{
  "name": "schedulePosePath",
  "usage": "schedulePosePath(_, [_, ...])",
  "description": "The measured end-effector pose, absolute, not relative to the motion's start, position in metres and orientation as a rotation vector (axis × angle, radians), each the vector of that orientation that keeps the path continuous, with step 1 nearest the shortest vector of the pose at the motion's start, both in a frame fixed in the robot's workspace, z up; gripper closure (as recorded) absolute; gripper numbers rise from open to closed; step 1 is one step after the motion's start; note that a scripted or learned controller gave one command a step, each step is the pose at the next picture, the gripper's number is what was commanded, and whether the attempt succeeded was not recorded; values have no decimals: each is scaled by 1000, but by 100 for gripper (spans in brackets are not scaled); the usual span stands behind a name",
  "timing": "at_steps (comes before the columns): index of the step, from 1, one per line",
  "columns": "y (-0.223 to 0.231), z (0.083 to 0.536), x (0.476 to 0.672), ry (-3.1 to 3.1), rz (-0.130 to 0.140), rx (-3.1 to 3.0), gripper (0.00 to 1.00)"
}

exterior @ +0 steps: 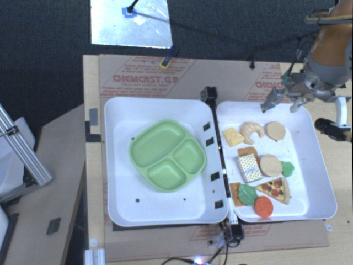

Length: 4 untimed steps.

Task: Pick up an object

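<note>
Cardboard (149, 77) under both bins reads "CHEMCAST GP" in red, upper centre. Hand (284, 101) at upper right, fingers spread, nothing held, above right bin (314, 164) rim. Toy food (259, 167) lies in that bin; green tray (167, 155) in left bin (118, 148).

Green tray (167, 155) in left bin (118, 115); open fingers (271, 101) above right bin (320, 170)

Divided tray (167, 155) in left bin (118, 126); toy foods (259, 164) apparently fill right bin (314, 164).
</note>
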<state>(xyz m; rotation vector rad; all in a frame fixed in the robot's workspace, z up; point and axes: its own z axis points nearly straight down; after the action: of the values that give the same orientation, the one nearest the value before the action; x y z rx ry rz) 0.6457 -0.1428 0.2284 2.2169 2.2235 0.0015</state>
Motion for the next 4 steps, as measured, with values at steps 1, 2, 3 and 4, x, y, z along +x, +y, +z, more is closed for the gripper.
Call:
schedulePosePath(1, [-140,183,638,2224,-1,2220,0])
schedulePosePath(2, [-137,141,636,2224,-1,2220,0])
schedulePosePath(3, [-136,89,636,2224,-2,2221,0])
schedulePosePath(4, [-136,103,638,2220,5,2217,100])
